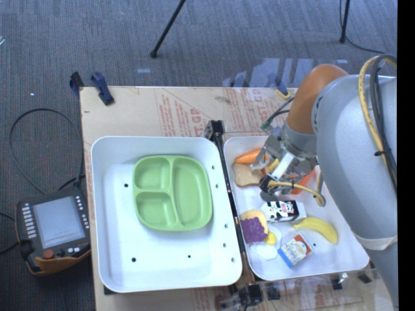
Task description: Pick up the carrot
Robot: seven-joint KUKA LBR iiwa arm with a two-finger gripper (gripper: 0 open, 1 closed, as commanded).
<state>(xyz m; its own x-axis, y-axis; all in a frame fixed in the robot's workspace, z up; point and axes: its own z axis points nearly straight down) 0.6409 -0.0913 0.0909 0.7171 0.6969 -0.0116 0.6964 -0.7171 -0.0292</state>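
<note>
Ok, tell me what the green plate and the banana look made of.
Green divided plate: likely moulded plastic, matte, one even colour with soft rounded dividers. Banana: probably plastic toy food, smooth and uniformly yellow, though real fruit can't be ruled out.

On the bench [162,109] my left bin [117,238] holds a divided plate [172,192], while my right bin [350,254] holds the carrot [247,156] at its far-left corner, behind bread [245,174], with a banana [317,229] nearer.

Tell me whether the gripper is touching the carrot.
Cannot tell. In the camera view the gripper sits low beside the carrot in the right bin, but the wrist hides where they would meet.
</note>
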